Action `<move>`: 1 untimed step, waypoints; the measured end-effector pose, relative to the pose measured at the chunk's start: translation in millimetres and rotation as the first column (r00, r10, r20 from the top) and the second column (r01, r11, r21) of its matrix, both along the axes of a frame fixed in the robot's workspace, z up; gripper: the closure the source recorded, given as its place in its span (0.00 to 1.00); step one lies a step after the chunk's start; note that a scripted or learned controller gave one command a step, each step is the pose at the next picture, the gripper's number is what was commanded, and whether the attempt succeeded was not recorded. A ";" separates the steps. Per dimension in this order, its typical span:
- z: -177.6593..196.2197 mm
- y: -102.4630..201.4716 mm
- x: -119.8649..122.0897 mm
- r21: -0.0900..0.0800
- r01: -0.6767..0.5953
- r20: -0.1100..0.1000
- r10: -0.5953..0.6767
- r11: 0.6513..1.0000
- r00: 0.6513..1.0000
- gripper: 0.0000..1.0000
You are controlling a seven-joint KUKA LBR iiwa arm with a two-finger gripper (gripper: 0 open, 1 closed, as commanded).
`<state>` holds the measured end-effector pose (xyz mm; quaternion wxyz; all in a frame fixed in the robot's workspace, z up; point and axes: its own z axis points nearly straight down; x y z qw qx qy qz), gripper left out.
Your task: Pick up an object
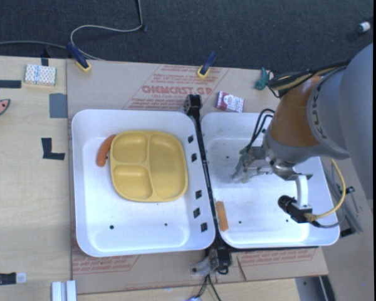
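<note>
Left bin: shallow, white, rounded corners; holding a yellow divided plate and an orange sausage-shaped piece.
Yellow divided plate: three compartments, lying flat in the upper middle of the left bin, nothing seen in its compartments.
Orange sausage-shaped piece: touching the plate's left rim, lying roughly upright in the view, near the bin's upper left corner.
Right bin: same white kind, pressed against the left bin along a dark divider with clips.
Contents of right bin: a small orange-brown stick lying by the left wall near the lower corner; faint scuffs and specks on the floor.
Gripper: low inside the right bin, toward its upper middle, at the end of the grey arm with the orange band above the wrist.
Fingers: state impossible to tell at this size and angle; nothing seen pinched between them.
Small orange-brown stick versus gripper: apart, stick lower and to the left.
Cardboard sheet: under both bins, printed in red, "CHEMCAST GP" readable above the bins; more red print along the lower edge, too small to read.
Small red and white packet: on the cardboard just above the right bin; lettering unreadable.
Clamps: yellow and blue ones at the cardboard's upper edge, a green one further right.
Speckled block: on the wooden bench at upper left, well apart from the bins.
</note>
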<state>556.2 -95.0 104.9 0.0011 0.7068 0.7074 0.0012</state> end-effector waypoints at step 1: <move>-0.1 0.0 0.0 0.000 0.000 0.000 0.000 1.000 1.000 0.00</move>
